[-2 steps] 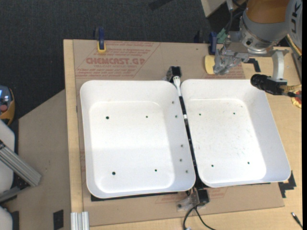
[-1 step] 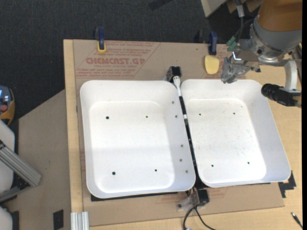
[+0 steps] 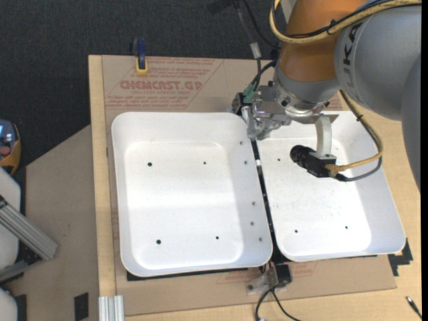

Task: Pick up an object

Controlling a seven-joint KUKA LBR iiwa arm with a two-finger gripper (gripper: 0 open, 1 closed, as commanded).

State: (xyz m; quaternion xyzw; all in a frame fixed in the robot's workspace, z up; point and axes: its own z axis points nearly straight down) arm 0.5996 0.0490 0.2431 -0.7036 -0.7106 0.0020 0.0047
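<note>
Dark carpet point(image 3: 80, 19) fills the upper left of the frame. A brown board point(image 3: 174, 79) printed with red lettering tops the counter, a blue clamp point(image 3: 140, 53) at its upper edge. Even lighting.

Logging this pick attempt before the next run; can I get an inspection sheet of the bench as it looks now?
Surface: two white bins side by side, left bin and right bin, on a brown board with red print.
Job's things: nothing seen to pick in either bin.
Clutter: blue clamp at the board's far edge.
Grippers: end effector over the far end of the seam between the bins; finger state unclear.
Cables: yellow cable from a black part on the arm; black cable at the near edge.
Surroundings: dark floor.
</note>
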